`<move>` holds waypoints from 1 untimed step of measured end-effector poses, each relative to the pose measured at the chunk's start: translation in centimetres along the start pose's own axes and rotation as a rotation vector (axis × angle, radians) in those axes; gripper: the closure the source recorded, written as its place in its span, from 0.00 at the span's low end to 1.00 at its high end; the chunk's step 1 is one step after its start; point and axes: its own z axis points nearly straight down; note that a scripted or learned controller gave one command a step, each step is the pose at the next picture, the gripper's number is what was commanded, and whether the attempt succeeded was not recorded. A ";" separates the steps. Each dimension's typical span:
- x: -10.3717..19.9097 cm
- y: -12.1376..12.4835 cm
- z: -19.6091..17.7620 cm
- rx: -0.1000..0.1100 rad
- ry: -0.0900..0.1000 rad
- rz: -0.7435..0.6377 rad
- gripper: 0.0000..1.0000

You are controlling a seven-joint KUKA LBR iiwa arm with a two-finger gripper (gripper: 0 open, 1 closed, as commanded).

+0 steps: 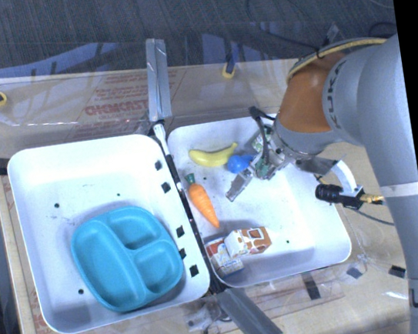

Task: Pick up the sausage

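Note:
My gripper [233, 192] hangs low over the middle of the right bin [323, 242], reaching in from the right below the arm's orange band. Its tip lies just right of an orange carrot [203, 204] with a green top. A yellow banana [212, 155] lies toward the bin's back, and a small blue object [237, 164] sits right against the gripper's body. A brown and white carton [238, 247] lies on its side near the bin's front wall. I see nothing held at the gripper's tip.
The left bin [53, 166] holds a light blue divided plate [126, 255]. A ridge with black clips [177, 206] separates the two bins. The grey arm covers the right bin's right side, and a black cable fitting [336, 195] sticks out there.

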 end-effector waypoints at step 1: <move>-1.4 2.7 1.6 0.001 0.002 -0.036 0.00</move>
